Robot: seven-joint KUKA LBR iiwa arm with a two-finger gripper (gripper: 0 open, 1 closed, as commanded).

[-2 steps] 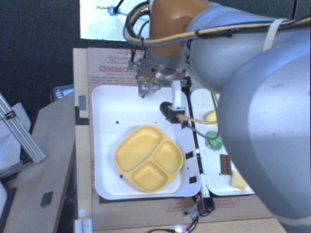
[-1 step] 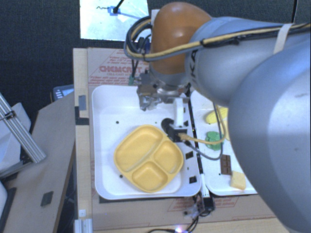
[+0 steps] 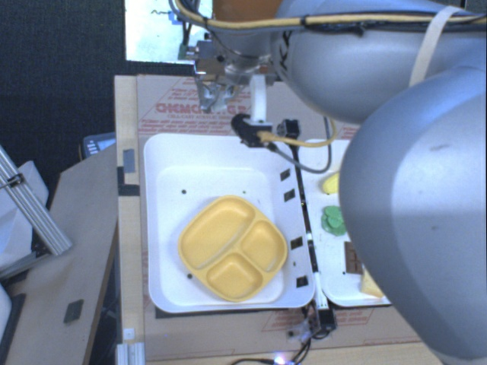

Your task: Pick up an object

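A yellow three-compartment plate (image 3: 233,247) lies in the left white bin (image 3: 169,175), toward its front right. My gripper (image 3: 216,102) hangs high above the bin's far edge, over the cardboard behind it, well away from the plate. Nothing shows between its fingers. In the right bin (image 3: 339,284), mostly hidden by the arm, lie a green round piece (image 3: 332,219), a yellow piece (image 3: 330,182), a brown flat piece (image 3: 351,258) and a pale yellow piece (image 3: 370,284).
The grey arm covers the right side of the view and most of the right bin. A black divider with clips (image 3: 299,204) runs between the bins. Aluminium framing (image 3: 30,211) stands at the left, off the bench.
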